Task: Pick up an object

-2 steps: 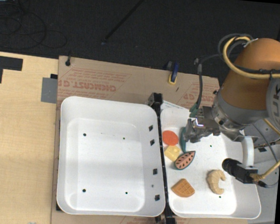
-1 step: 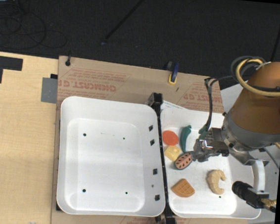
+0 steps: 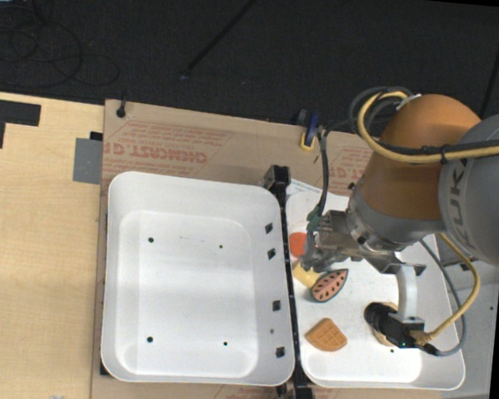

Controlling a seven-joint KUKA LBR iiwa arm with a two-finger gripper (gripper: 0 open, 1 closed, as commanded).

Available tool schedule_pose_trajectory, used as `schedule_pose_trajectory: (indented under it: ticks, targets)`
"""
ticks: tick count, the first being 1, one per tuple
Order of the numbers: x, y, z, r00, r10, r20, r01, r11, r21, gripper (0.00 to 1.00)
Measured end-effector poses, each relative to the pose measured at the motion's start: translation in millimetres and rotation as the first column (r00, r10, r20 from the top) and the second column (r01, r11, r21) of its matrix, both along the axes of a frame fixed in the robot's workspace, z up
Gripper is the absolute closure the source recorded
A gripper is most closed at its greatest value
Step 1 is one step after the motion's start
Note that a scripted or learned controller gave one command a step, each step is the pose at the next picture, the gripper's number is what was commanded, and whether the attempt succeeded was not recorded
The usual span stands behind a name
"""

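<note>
Starting over at 9 o'clock, the bench [image 3: 22, 259] is pale wood grain with some flat black tape shapes [image 3: 14, 116] stuck on it. Next is a brown cardboard sheet [image 3: 193, 148] under both bins. It has red print that's upside down from this angle. It looks like "CHEMCAST GP" to me, but I wouldn't swear to it, and the same print repeats along the 6 o'clock edge, too small to read.

The left bin [image 3: 131, 226] is smooth white plastic with rounded corners and a few small dark dots on its floor.

The right bin [image 3: 391, 368] has all the pickable stuff, bunched toward its 9 o'clock side:
- a small red-orange piece [image 3: 297, 242], rounded and partly hidden
- a pale yellow chunk [image 3: 302, 277] just at 6 o'clock of it
- a watermelon-slice toy [image 3: 330, 285], red with dark seeds, touching the yellow chunk
- an orange waffle-looking wedge [image 3: 326, 336] with a grid texture, lying apart at 6 o'clock of the slice

The gripper [image 3: 322, 253] sits low over the red-orange and yellow pieces. I honestly can't tell if it's apart or together, or clamped on anything. The arm [image 3: 412, 167] comes in from 3 o'clock, with a glossy orange band and grey metal.
</note>
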State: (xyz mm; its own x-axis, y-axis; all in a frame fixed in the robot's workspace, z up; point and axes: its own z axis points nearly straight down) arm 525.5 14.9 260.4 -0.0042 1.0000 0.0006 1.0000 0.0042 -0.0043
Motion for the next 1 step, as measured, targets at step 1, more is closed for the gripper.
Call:
schedule_pose_trajectory:
  ticks: [1]
  targets:
    - [7.0, 64.0, 77.3, 1.0, 0.003, 0.009, -0.003, 1.0, 0.002, 1.0]
